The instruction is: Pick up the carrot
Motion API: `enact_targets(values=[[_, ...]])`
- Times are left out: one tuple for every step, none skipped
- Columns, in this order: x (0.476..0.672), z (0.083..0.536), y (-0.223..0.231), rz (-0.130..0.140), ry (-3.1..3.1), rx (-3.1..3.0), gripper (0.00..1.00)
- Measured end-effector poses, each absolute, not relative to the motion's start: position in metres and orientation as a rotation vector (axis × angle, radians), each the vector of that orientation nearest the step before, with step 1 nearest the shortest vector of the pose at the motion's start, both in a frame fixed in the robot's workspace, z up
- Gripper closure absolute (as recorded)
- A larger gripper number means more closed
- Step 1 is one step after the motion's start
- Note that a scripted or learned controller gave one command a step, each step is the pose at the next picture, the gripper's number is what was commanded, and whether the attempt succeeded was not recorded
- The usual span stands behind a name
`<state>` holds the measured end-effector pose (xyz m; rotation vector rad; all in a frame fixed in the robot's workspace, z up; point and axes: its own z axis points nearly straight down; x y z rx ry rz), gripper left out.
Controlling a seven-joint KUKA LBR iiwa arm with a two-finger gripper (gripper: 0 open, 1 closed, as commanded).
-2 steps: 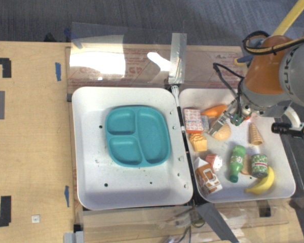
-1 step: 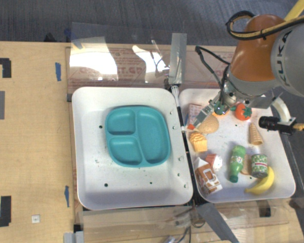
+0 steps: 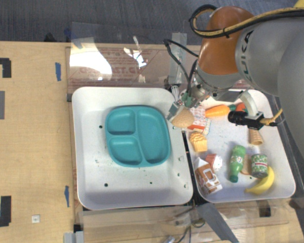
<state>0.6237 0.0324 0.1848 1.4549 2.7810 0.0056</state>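
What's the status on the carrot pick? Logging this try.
Gripper low at right bin's top-left corner, short of target. Carrot lying free beside it. Food packets crowd alongside.

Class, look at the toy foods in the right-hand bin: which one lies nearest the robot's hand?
The tan bread-like wedge at the right bin's upper left corner. It lies right beneath the hand, while the carrot, green bottle and banana lie farther off.

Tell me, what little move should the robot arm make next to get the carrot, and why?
Probably a short slide toward the right of the picture. The tool hangs near the upper left corner of the right-hand shallow white bin, over a tan wedge-shaped toy, while the small orange carrot lies just to its right, untouched. It likely needs to sit over the carrot before lowering.
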Motion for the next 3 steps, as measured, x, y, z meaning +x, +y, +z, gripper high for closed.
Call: enact_targets(values=[[0.632, 0.282, -0.031, 0.004, 2.978, 0.955, 1.00], [0.562, 0.295, -0.093, -0.002, 3.020, 0.834, 1.00], [0.604, 0.114, -0.100, 0.001, 3.082, 0.648, 1.00]])
